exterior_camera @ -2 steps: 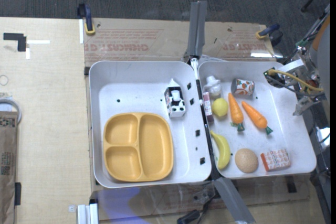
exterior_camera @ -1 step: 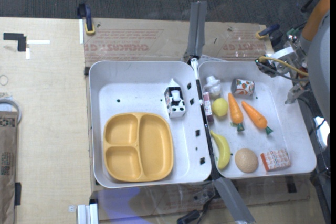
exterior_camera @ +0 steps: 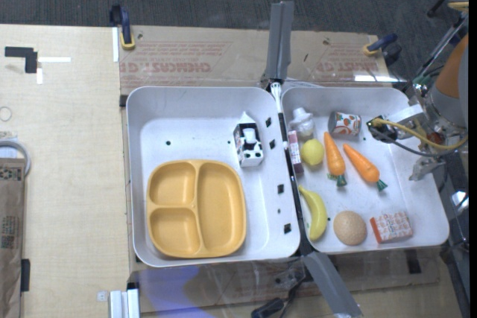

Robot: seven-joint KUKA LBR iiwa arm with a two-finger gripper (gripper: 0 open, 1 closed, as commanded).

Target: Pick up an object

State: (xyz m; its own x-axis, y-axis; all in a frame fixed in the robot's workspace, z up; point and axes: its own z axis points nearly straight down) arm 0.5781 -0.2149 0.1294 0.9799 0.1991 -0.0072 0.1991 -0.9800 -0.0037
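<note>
My end effector (exterior_camera: 426,160) is partly cut off over the right bin (exterior_camera: 417,199); I can't tell whether it's open or closed. A toy carrot (exterior_camera: 363,163) lies just beside it.

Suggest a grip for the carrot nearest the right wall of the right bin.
Take the right-hand carrot at mid-body, straight down from above, closing across its narrow width. It lies flat and slanted, apart from the other carrot and the can, so both long sides look free. The tapered ends likely give less hold.
</note>
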